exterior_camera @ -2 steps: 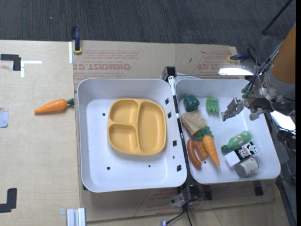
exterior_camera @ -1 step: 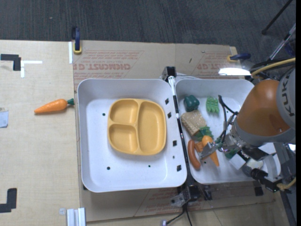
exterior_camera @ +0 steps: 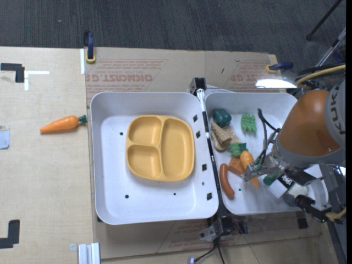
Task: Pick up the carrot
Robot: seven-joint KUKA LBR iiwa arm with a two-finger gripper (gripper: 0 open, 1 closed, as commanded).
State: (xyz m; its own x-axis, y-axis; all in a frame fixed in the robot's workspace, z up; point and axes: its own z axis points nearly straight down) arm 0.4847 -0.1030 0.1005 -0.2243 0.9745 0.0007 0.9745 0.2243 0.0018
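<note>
A small orange carrot (exterior_camera: 245,159) with a green leafy top lies in the right bin (exterior_camera: 258,100), near its middle. My gripper (exterior_camera: 258,173) is low in that bin, right at the carrot's lower right end, and partly covers it. The arm's orange band (exterior_camera: 311,128) hangs above the bin's right side. A second, larger carrot (exterior_camera: 61,124) lies on the wooden bench, left of the left bin.
The left bin (exterior_camera: 104,164) holds a yellow divided plate (exterior_camera: 161,147). In the right bin there are also a red sausage (exterior_camera: 226,181), a bread piece (exterior_camera: 221,136), a dark green vegetable (exterior_camera: 222,116) and a light green leaf (exterior_camera: 248,122). Cables trail at the right.
</note>
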